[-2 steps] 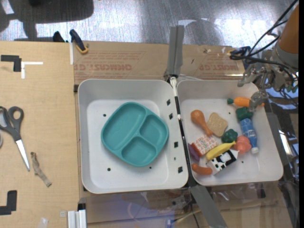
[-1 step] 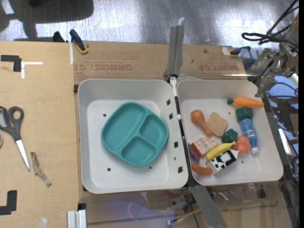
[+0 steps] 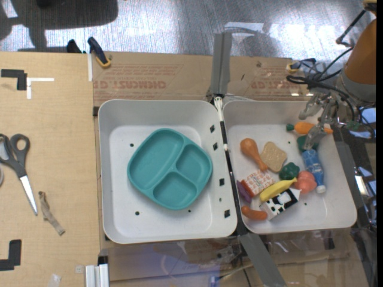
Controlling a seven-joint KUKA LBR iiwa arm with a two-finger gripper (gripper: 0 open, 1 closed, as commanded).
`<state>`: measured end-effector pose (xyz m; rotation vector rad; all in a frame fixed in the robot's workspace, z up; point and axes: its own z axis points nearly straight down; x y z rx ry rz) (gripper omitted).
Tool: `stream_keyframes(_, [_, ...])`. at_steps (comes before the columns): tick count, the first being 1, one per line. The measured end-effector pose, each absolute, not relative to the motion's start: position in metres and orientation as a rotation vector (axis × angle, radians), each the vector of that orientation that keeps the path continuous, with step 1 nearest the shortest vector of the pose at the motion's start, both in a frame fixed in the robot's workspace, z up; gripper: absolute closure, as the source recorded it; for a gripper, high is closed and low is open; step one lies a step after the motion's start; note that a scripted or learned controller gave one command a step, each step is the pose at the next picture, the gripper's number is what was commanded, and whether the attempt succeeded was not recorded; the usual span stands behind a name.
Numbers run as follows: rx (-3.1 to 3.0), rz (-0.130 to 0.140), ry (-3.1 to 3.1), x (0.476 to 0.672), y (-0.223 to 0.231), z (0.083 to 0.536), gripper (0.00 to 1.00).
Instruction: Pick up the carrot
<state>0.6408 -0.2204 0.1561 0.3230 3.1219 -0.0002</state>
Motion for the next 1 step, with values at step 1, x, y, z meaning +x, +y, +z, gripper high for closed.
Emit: stream_keyframes(1, [0.578,-0.001,3.083,0.6521,-0.2213,0.0937,0.00])
